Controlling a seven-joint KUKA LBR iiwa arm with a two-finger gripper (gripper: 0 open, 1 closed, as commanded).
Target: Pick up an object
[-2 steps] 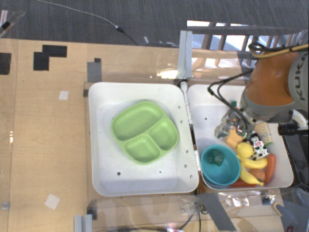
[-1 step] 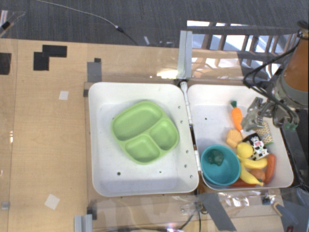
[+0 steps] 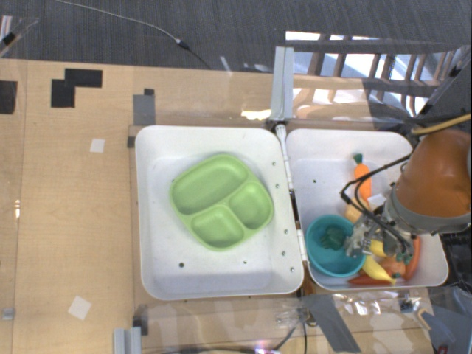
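1. Two white bins are seen side by side; the left bin [image 3: 158, 198] bears a green three-compartment plate [image 3: 221, 201] lying flat near its middle, well apart from the arm.
2. The right bin [image 3: 324, 153] holds the loose pickable items, crowded toward its near corner: a teal bowl [image 3: 332, 245] with something dark green inside, a carrot [image 3: 361, 179] further back, a yellow banana-like piece [image 3: 377, 270] and a thin red-orange piece [image 3: 369, 279] along the near wall.
3. The gripper [image 3: 376, 236] is lowered into the right bin just beside the bowl's right rim, over the yellow and red items; this placement is judged to be an approach to the cluster.
4. The claw's state cannot be told: it is blurred and mixed with clutter. No object is seen held.
5. The orange wrist band [image 3: 439, 179] hangs above, hiding part of the bin's right side.
6. The pick is judged not yet done; crowding by the bowl could spoil the grasp.
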